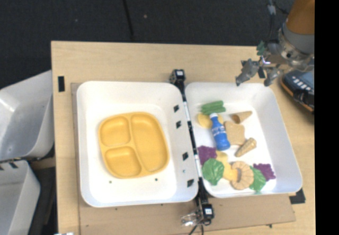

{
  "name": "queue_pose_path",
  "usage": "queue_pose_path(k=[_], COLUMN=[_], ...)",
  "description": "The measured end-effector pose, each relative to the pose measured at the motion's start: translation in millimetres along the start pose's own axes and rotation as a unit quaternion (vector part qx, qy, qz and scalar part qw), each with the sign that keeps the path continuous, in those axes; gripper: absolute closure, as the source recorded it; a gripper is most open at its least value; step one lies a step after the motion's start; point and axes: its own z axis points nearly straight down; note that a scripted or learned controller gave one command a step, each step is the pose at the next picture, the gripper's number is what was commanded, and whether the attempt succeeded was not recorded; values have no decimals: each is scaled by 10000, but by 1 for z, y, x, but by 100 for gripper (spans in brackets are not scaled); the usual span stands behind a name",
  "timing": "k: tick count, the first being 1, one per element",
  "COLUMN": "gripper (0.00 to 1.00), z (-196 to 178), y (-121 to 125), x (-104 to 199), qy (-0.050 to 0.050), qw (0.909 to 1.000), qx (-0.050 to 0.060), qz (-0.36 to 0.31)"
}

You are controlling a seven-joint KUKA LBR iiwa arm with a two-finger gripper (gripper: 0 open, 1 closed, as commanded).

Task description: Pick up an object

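Because the toys crowd the near end of the right bin (275, 102), a lone piece is the safer pick: the blue bottle (220, 131) at mid-bin, or the green piece (213, 107) beyond it. Neighbours lie touching the bottle, so descend squarely. Left, a yellow tray (132, 144) sits in the other bin (87, 123). Farthest, the gripper (258, 73) hovers over the bin's far rim, fingers spread, carrying nothing.

A robotics lab: wooden bench (132, 62), two white bins (87, 123), toy food (220, 130).
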Motion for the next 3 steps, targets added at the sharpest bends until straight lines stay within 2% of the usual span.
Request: queue_pose_path(k=[1, 2, 3], gripper=[0, 0, 100], z=[14, 8, -3], y=[-23, -43, -42], x=[122, 196, 190], qy=[17, 12, 0], qw=[10000, 10000, 10000], qx=[13, 8, -4], qz=[-63, -52, -20])
